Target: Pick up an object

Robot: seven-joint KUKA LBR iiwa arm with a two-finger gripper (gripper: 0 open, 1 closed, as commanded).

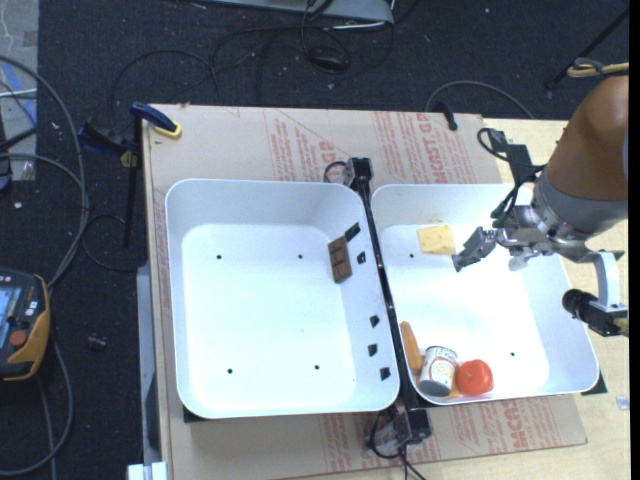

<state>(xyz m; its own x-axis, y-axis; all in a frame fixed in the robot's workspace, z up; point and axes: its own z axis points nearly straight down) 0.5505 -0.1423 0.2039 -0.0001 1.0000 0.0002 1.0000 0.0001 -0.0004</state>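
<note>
In the right bin [540,298], a pale yellow wedge [436,238] lies near the back left corner. An orange carrot [410,344], a small tin can [437,368] and a red tomato [475,376] crowd the front left corner. A brown chocolate bar [341,258] rests against the right wall of the left bin [260,298]. My gripper [472,252] reaches in from the right and points left, hanging just right of the yellow wedge and apart from it. I see nothing held in it.
A black divider strip [375,268] runs between the two bins. The orange-banded arm [590,158] crosses above the right bin's back right part. Cables and a yellow-handled clamp [160,120] lie beyond the bench's back edge.
</note>
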